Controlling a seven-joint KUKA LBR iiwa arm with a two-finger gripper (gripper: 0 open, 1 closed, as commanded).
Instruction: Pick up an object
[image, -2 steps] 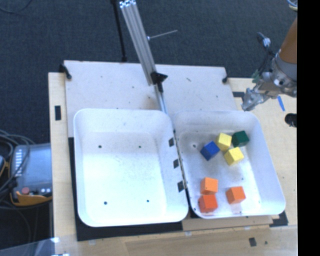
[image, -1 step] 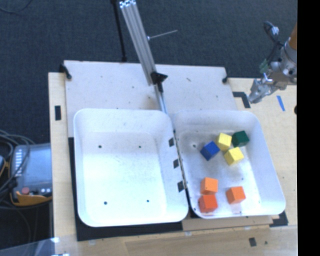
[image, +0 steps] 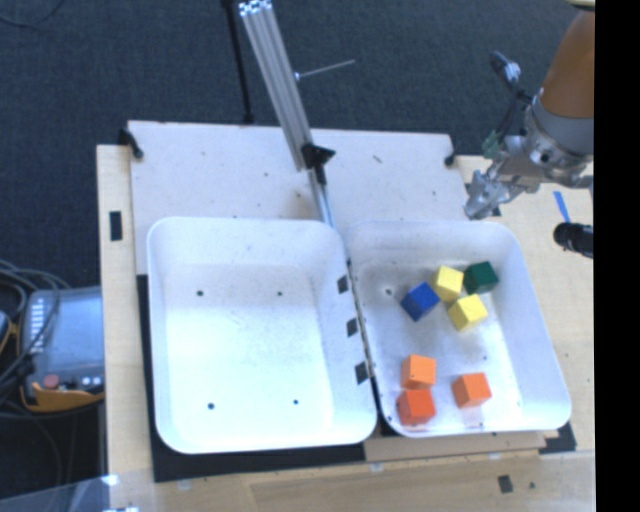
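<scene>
Seven small cubes lie in the right bin (image: 535, 330), the landmark for what follows: a blue cube (image: 420, 300), two yellow cubes (image: 450, 281) (image: 467, 312) and a green cube (image: 481, 277) cluster in its far half, and three orange cubes (image: 419, 371) (image: 416, 406) (image: 471, 389) sit in its near half. None is lifted. The gripper (image: 484, 200) hangs just beyond the bin's far rim, over the tabletop (image: 230, 165), carrying nothing; whether it is apart or together I cannot tell. The left bin (image: 160, 330) sits alongside. By my judgement the pick has yet to begin: approach, descent, grasp and lift all remain.
</scene>
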